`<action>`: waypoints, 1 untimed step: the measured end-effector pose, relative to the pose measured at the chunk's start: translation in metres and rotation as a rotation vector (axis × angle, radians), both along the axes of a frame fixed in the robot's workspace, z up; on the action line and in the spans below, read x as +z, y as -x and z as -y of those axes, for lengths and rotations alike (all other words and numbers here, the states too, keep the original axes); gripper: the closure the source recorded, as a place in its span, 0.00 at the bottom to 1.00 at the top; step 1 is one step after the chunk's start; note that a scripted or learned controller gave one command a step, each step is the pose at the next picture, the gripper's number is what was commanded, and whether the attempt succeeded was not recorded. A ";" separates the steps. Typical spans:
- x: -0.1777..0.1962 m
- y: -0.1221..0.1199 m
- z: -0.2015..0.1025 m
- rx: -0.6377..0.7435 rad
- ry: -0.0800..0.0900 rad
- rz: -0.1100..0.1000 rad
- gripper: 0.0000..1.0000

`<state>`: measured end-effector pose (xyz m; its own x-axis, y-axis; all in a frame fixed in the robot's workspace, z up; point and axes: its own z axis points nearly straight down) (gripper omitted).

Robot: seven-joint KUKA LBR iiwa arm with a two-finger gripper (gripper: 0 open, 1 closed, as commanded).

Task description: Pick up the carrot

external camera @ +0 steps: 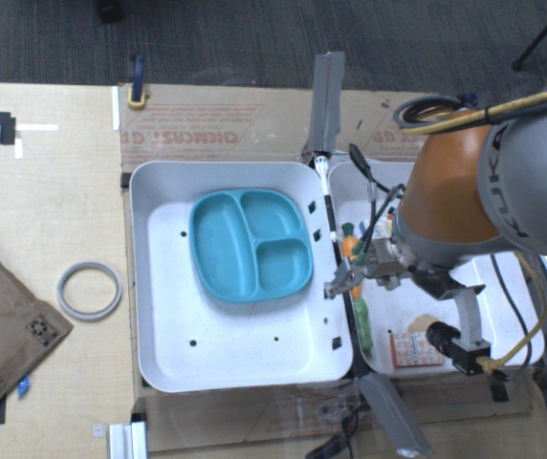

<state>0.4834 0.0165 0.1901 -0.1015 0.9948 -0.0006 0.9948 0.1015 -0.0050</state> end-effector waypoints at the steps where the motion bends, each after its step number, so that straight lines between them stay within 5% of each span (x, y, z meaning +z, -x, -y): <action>1: 0.033 -0.007 0.047 -0.203 0.002 0.002 0.00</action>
